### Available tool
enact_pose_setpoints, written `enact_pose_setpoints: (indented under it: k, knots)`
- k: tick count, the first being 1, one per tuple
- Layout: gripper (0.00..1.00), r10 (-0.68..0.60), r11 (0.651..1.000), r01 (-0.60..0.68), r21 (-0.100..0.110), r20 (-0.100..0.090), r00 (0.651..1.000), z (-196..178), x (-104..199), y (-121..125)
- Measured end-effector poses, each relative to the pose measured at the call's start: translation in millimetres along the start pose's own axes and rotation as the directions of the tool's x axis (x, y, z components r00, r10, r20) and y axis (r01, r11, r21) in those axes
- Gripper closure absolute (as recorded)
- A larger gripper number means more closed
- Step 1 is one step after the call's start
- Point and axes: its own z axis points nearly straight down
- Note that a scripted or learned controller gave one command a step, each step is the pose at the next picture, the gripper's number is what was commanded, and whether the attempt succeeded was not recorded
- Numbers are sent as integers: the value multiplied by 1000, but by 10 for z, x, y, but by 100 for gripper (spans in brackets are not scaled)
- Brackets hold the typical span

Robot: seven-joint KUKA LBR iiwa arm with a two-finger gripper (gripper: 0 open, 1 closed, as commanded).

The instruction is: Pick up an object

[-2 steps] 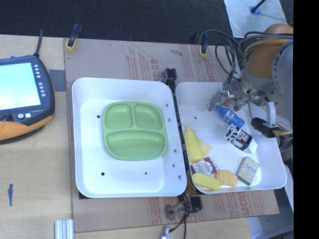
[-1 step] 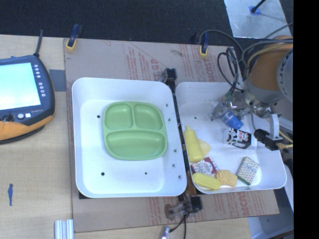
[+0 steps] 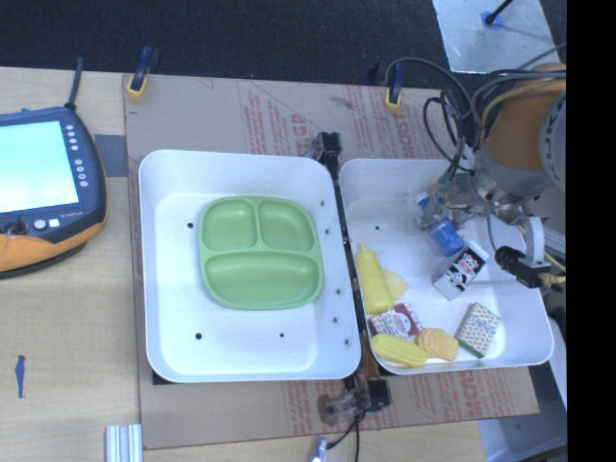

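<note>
Cardboard-covered bench, two white bins, and the gripper [image 3: 450, 208] is down in the right bin [image 3: 385, 186], right over a small blue object [image 3: 446, 236] with a lighter cap end; its grip can't be judged from here. Just beside the blue piece lies a white carton [image 3: 459, 270]; further off, a yellow bottle [image 3: 372, 279].

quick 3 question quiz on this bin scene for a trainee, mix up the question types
1. True or false: the green divided plate lies in the left bin.
2. Which item lies nearest the gripper? A) blue object B) yellow bottle C) green sponge
3. Fill in: the tablet sits on the bench to the ___ of both bins.

Key: 1 true; 2 A; 3 left
</note>
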Motion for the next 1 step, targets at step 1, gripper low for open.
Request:
enact_pose_setpoints:
  k: [1]
  knots:
    - [100,1,1000,-1,-4,-3,1000,-907,841,-68]
